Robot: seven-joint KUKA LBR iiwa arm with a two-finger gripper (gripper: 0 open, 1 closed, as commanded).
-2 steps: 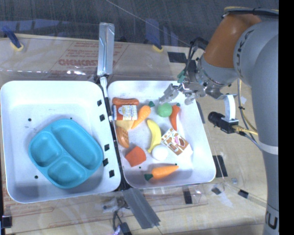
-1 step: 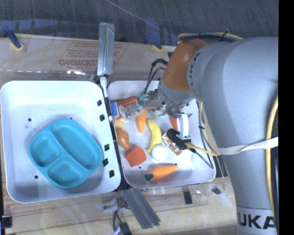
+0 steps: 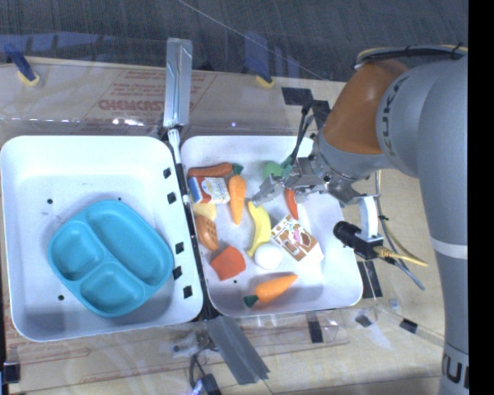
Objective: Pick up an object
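Observation:
My gripper (image 3: 285, 188) hangs low over the back of the right bin (image 3: 342, 282), open. A small red pepper-like piece (image 3: 291, 203) lies just below it, in line with the gap between the fingers, and I cannot tell whether they touch it. A green toy (image 3: 272, 169) sits right behind the gripper. Left of it lie an upright carrot (image 3: 237, 197) and a yellow banana (image 3: 259, 227). A patterned white box (image 3: 295, 239) sits just in front of the gripper.
The right bin also holds a sausage (image 3: 212, 171), a small packet (image 3: 212, 190), a bread piece (image 3: 206, 230), a red-orange block (image 3: 228, 262), a white egg (image 3: 268, 257) and a second carrot (image 3: 273, 287). A blue divided plate (image 3: 111, 256) lies in the left bin (image 3: 33, 171).

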